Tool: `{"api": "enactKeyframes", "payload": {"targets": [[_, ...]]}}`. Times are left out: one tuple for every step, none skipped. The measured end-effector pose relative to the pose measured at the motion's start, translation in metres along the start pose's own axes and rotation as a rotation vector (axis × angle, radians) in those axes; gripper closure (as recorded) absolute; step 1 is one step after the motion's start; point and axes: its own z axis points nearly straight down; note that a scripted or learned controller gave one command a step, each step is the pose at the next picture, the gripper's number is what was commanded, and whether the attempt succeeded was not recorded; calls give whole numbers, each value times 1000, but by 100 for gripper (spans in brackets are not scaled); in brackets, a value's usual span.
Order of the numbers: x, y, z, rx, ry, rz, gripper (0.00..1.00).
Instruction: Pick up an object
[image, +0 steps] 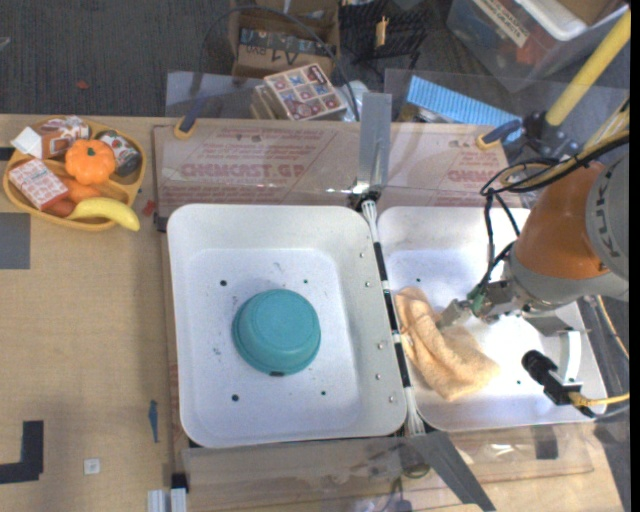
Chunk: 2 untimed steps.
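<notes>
The wooden worktop (80, 330) carries two white bins. The left bin (200, 250) holds an upturned teal bowl (277, 332); the right bin (440, 245) holds a crumpled tan cloth (440, 350) along its left wall. The end effector (462, 311) hovers just beside the cloth's upper end; whether it grips anything cannot be told. Behind the bins, a clear sheet's label (245, 169) reads "CHEMCAST GP". A yellow dish (30, 195) holds toy food.

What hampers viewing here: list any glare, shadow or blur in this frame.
Camera view: the right bin floor is washed out to near pure white by bright light; the left bin is evenly lit, the teal bowl casting only a faint shadow; the tan cloth stays sharp; the gripper looks small and slightly soft; reflections streak the clear panel at upper right.
</notes>
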Motion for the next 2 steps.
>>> {"api": "enactKeyframes", "payload": {"targets": [[24,8,0,-2,-4,-144,0],[20,-49,-3,5,3,-270,0]]}}
